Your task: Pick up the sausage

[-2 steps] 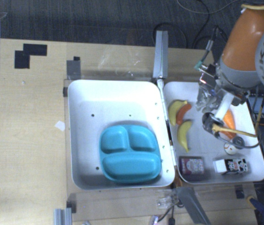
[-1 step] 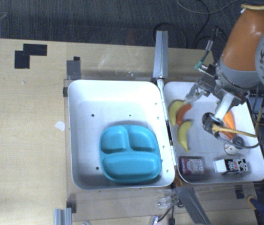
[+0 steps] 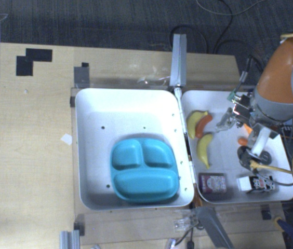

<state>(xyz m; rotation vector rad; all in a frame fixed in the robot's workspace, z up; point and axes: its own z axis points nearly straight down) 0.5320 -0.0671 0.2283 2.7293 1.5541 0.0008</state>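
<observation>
A blue divided plate (image 3: 145, 169) lies in the left bin (image 3: 89, 139). The right bin (image 3: 224, 196) holds two bananas (image 3: 204, 149), a dark packet (image 3: 212, 183) and what looks like a small white box (image 3: 244, 182).

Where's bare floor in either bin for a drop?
Left bin: bare strip behind the blue tray. Right bin: small patch between bananas and gripper. Crowded around sausage and dark packet.
</observation>
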